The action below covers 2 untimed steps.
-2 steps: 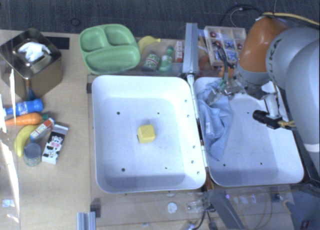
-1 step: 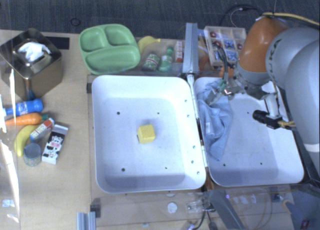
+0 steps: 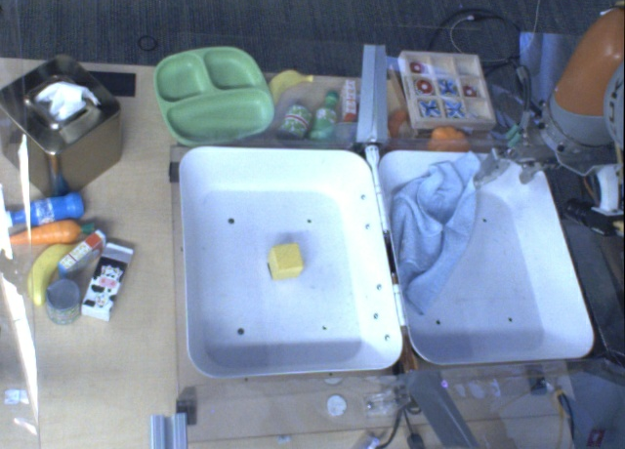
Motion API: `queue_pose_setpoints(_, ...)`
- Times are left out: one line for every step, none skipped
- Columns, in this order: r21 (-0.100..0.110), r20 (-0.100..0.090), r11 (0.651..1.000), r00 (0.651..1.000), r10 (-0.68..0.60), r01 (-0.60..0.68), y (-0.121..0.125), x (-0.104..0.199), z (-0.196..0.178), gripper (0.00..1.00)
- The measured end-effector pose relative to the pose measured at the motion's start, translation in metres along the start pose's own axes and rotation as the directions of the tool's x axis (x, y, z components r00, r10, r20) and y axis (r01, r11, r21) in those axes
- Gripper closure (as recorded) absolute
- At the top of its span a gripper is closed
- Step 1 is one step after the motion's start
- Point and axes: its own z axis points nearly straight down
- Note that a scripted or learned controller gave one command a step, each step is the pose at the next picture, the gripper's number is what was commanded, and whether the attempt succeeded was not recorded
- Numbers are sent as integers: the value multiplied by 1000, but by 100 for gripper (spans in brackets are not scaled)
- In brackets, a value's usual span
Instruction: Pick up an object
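A light blue cloth point(image 3: 435, 227) lies crumpled along the left side of the right bin point(image 3: 527, 301). Its upper right corner stretches toward my gripper point(image 3: 505, 164), which hangs over the bin's far edge, right at that corner. A small yellow block point(image 3: 286, 262) sits alone near the middle of the left bin point(image 3: 234, 320). The grey arm with its orange band point(image 3: 586, 76) comes in from the upper right.
Behind the bins stand a green divided plate point(image 3: 215, 94), bottles point(image 3: 311, 117), a tic-tac-toe board point(image 3: 444, 91) and an orange fruit point(image 3: 447, 138). On the bench at left are a metal box point(image 3: 63, 125), a banana point(image 3: 39, 276), a carrot point(image 3: 44, 234) and small containers.
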Motion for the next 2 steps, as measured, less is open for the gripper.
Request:
queue_pose_setpoints(-3,-3,999,999,-42,42,-1,91,49,0)
queue_pose_setpoints(4,4,993,993,-118,118,11,107,49,0)
